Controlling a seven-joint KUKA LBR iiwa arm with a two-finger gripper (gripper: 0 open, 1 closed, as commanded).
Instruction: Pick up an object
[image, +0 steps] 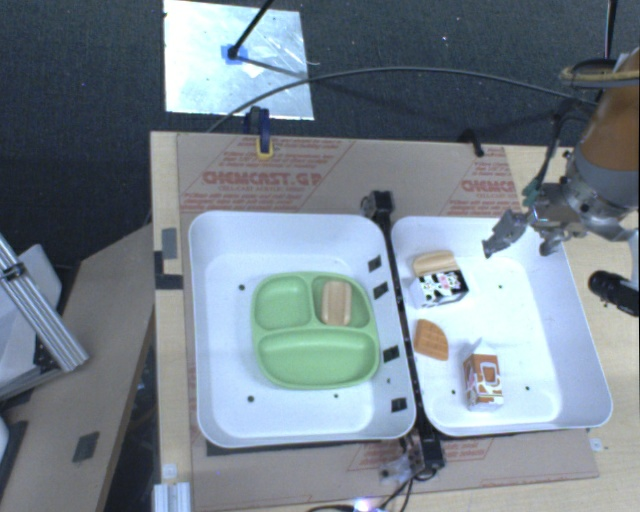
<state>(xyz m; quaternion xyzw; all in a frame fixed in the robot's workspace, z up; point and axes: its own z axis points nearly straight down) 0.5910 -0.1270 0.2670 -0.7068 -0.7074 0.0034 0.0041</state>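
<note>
Four items, one green plate

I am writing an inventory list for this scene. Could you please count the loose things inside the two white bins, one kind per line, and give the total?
Green plastic divided plate, left bin: 1
Tan bread-like pieces, one on the plate, one in the right bin: 2
Black-and-white patterned packet: 1
Orange flat wedge-shaped piece: 1
Orange-and-white small carton: 1
Total: 6
</note>
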